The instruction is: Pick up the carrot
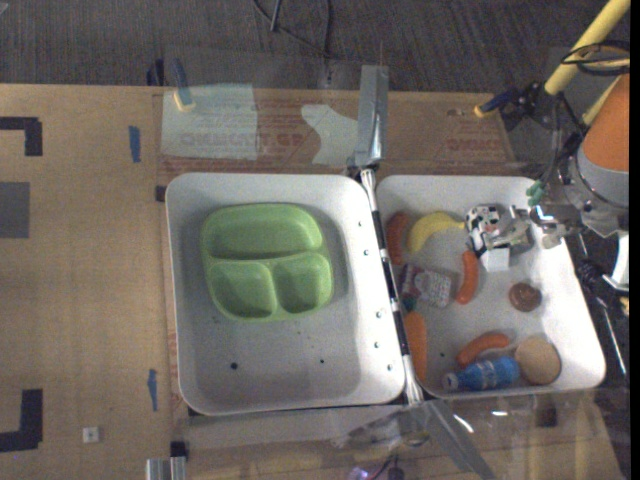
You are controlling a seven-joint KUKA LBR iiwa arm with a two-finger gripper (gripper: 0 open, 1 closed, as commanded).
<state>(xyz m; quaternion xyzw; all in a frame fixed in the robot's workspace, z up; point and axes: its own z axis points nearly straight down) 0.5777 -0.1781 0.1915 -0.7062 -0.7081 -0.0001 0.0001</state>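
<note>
The table (80, 268) carries two white bins. The left bin (190, 368) holds a green divided plate (266, 260). The arm (605, 138) hangs over the right bin (585, 348); whether its jaws are apart cannot be told. The carrot (416, 345) lies along that bin's left wall, near side.

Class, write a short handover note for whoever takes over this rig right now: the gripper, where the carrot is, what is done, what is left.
Gripper: over the upper part of the right bin, beside the banana; its grip cannot be judged from this view.
Carrot: probably the orange piece lying along that bin's left wall, apart from the gripper. Similar orange pieces lie nearby, so check first.
Done: nothing; the carrot is not picked up yet.
Left: reach the carrot, grasp it, lift it.
</note>
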